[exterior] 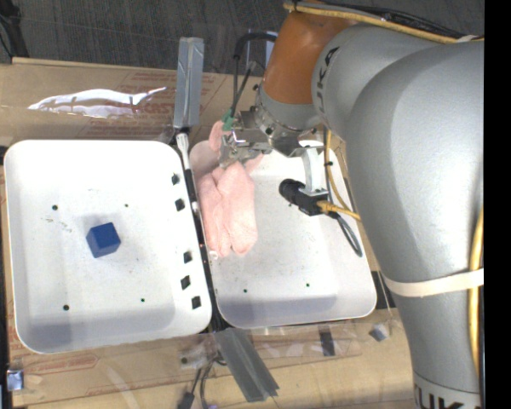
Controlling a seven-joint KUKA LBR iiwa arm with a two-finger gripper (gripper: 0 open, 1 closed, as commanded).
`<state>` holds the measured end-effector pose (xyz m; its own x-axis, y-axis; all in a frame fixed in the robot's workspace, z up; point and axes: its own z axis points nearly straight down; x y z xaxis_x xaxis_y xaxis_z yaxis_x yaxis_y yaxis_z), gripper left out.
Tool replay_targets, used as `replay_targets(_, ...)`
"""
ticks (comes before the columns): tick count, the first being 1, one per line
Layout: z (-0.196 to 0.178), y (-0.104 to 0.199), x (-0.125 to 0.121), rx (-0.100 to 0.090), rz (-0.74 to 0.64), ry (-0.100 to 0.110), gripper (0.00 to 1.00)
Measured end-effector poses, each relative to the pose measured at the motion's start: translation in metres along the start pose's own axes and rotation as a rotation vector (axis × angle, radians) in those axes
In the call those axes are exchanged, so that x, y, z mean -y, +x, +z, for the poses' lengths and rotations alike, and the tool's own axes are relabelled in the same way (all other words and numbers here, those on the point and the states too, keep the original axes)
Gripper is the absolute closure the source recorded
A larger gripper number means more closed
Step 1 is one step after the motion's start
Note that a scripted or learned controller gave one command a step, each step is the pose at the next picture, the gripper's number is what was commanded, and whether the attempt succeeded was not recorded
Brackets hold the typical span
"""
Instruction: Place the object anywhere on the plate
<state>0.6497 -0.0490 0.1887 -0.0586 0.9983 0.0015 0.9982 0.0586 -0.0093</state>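
On a cardboard-covered desk [85, 100] sit two shallow white bins; a soft pink plush toy [228, 203] lies limp along the left wall of the right-hand bin [324, 301], top end up by the grey arm's gripper [238, 143]. I cannot tell whether anything is gripped. It looks light, squashy and floppy, so pinching a thick fold near its middle seems best.

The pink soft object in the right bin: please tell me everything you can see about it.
The pale pink, soft plush-looking object is long and lumpy, like folded cloth or a stuffed toy. It lies along the left wall of the right shallow white bin, its lower end about halfway down that wall. Its upper end reaches the two-finger gripper, which sits right over it. Whether the gripper holds it cannot be told.
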Motion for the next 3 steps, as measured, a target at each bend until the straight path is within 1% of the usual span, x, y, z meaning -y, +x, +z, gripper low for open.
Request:
replay_targets(1, -0.04, 0.001, 0.0, 0.001, -0.01, -0.003, 1.0)
replay_targets(2, -0.046, 0.054, 0.015, 0.002, -0.417, 0.0, 1.0)
replay_targets(3, -0.042, 0.099, 0.016, 0.003, -0.823, 0.001, 1.0)
